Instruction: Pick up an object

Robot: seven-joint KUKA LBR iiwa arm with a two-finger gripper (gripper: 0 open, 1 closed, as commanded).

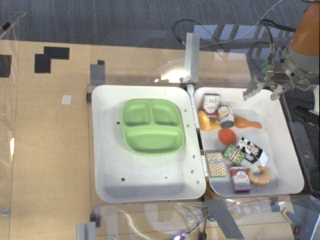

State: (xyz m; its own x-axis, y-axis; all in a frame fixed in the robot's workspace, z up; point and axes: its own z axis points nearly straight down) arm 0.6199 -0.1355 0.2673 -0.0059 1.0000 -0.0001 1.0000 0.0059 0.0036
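My gripper (pixel 261 93) hangs over the back edge of the right bin (pixel 289 149), at the upper right of the camera view. Its two fingers (pixel 249 93) are spread open with nothing between them. Below it, in that bin, lie a small red-and-white box (pixel 211 104), a can (pixel 226 116), an orange carrot-shaped piece (pixel 248 124), a yellow-orange piece (pixel 205 121) and a red ball (pixel 227 136). Nearer the front are a green packet (pixel 233 154), a black-and-white packet (pixel 251 150), a flat speckled box (pixel 216 164), a red box (pixel 240 179) and a croissant (pixel 261 175).
The left bin (pixel 107 169) holds a green divided plate (pixel 151 126). A metal post (pixel 192 59) rises behind the wall between the bins. Cables (pixel 235 31) run behind the right bin, close to the arm.
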